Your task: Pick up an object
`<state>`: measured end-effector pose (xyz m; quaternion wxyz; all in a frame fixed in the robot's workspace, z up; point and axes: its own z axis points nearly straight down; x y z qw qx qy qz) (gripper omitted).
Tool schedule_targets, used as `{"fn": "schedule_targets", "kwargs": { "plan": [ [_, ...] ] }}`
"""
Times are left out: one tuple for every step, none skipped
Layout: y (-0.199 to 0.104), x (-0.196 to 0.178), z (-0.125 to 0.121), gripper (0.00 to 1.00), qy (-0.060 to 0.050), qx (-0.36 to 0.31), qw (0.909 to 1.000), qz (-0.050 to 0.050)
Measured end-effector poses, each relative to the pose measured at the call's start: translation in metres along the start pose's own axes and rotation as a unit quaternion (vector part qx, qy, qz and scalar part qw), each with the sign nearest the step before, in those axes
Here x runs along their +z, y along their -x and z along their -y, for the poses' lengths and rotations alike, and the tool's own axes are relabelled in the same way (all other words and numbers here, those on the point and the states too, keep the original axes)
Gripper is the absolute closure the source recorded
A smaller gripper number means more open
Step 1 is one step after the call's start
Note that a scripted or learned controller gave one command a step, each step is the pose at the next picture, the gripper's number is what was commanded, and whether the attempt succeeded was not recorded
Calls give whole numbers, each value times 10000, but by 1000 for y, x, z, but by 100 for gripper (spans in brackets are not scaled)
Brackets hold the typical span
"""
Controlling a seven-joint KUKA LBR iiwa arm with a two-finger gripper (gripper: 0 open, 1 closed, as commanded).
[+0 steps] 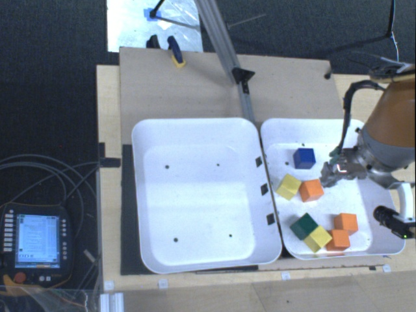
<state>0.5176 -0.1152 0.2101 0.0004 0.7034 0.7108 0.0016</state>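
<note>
I see the gripper (333, 173) low in the right bin (279, 130), just right of an orange cube (312, 190); I cannot tell from here whether it is open or closed. From that cube, a yellow cube (288, 186) sits just left, a blue cube (304, 158) above, and a green (303, 225), yellow and two orange cubes cluster below.

My arm (393, 125) runs off the right edge, so most of me is cut away. My wrist covers part of the right bin's (279, 132) far rim. The pendant's (32, 242) screen text is too small to read.
</note>
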Motion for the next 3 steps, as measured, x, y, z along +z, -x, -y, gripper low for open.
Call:
{"fn": "schedule_targets", "kwargs": {
  "plan": [
    [-51,2,-9,100,-1,-4,10000,0],
    [-98,-14,-27,100,5,0,10000,3],
    [-154,-28,-36,100,3,-6,10000,-6]
  ]
}}
